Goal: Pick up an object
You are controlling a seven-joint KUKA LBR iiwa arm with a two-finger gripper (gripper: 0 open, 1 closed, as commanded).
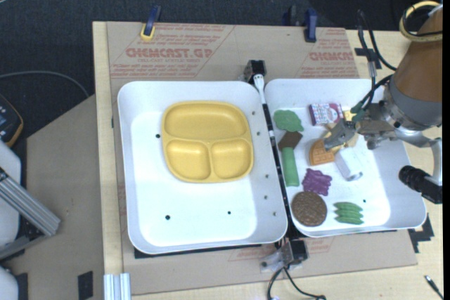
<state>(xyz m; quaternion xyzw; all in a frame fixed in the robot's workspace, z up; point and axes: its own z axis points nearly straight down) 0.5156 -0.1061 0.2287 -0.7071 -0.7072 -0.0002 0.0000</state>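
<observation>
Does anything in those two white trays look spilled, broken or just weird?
Nothing looks spilled or broken. The yellow divided plate lies flat in the left bin, slightly turned. The toy foods lie loose but unspilled in the right bin, where the pincer sits over an orange piece.

Red print "CHEMCAST GP" legible on brown protective paper [176, 53] covering bench board, behind left bin [133, 151]; smaller red lines beneath, too fine to read. Same red print repeated behind right bin [394, 211], cut off by arm, only part legible. Small packet [325, 112] in right bin carries purple-and-white marking, too small to read.
</observation>
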